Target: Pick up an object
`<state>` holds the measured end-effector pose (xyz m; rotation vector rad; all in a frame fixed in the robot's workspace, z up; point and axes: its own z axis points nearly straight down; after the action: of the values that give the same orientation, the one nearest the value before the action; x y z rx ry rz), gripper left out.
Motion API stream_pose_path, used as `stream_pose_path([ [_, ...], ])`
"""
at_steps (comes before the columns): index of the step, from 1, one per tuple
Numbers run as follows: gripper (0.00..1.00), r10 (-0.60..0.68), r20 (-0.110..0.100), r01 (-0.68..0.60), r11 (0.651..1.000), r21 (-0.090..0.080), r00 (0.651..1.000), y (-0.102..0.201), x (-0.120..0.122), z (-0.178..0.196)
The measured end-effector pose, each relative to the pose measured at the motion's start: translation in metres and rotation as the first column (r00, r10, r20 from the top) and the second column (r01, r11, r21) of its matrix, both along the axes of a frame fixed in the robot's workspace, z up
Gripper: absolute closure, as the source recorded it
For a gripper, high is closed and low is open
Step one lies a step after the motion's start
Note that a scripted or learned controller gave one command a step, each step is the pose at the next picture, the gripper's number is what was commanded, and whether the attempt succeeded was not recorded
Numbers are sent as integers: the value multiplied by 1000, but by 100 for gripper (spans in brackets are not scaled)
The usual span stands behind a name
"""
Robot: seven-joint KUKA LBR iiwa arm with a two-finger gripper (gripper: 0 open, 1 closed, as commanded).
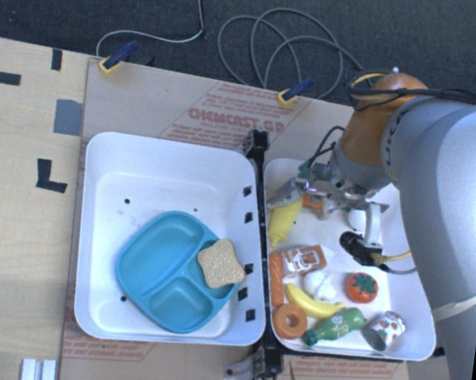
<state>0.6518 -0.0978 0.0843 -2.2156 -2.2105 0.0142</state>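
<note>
**Over the right bin, the arm reaches among toy food**

Above the far end of the right bin (416, 298), the grey arm (442, 178) with its orange band (371, 129) comes down from the right, and the gripper (321, 192) sits low near the bin's far left corner. Whether it is apart or together cannot be told; the wrist hides it.

Just beside the gripper, toward the near side, a yellow piece (283, 222) lies against the bin's left wall. Nearer still lie a carrot (276, 278), a small printed packet (305, 259), a banana (314, 304), a brown doughnut ring (290, 322), a green bottle-shaped item (335, 325), a tomato (362, 287) and a silver wrapped piece (385, 328). None of them is visibly between the gripper's tips.

Left of this, the left bin (109, 167) holds a blue divided plate (160, 275), with a slice of bread (221, 263) resting on its right edge. Both bins stand on a cardboard sheet (187, 112) on the wooden bench (5, 222).
</note>
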Motion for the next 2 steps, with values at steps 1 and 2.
stream_pose_path([
  [1,0,0,0,0,1000,0,1000,-1,0,0],
  [2,0,3,8,-3,1000,-1,1000,-2,-3,0],
])
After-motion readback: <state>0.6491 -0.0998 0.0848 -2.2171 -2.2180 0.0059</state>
